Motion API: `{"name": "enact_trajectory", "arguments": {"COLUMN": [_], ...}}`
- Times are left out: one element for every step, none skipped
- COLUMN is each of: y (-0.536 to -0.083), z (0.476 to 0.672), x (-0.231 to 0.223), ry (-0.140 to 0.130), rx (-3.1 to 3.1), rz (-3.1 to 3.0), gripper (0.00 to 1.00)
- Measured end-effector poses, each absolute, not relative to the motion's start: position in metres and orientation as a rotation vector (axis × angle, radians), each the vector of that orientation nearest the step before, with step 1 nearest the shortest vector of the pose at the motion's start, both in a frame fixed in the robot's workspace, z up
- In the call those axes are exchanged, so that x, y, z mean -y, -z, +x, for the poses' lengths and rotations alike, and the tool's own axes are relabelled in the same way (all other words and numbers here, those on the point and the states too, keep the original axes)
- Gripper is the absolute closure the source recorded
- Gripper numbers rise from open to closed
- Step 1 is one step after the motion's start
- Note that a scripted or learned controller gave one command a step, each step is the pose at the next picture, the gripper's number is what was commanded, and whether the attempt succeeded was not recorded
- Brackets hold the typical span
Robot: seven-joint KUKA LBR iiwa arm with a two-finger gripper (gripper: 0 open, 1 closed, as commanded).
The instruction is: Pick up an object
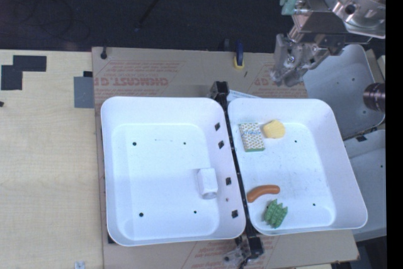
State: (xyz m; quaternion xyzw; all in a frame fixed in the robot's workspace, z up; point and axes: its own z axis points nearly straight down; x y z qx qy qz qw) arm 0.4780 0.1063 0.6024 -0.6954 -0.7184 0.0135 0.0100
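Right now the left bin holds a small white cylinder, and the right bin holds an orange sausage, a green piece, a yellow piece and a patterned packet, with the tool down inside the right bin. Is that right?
Not quite. The camera view shows the tool above the bench beyond the right bin's far rim, not inside it. The rest stands: the white cylinder lies in the left bin, and the orange sausage, green piece, yellow piece and patterned packet lie in the right bin.

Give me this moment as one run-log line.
hand: above far edge of right bin, nothing seen held | right bin: sponge, yellow piece, sausage, green piece | left bin: white cylinder
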Motion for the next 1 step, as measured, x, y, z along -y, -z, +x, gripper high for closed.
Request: {"name": "enact_trajectory", "arguments": {"y": [-0.6116], "z": [0.4784], "x": [-0.1068], "ry": [-0.048], "rx": [2.243], "rz": [-2.166], "gripper": [1.00]}}
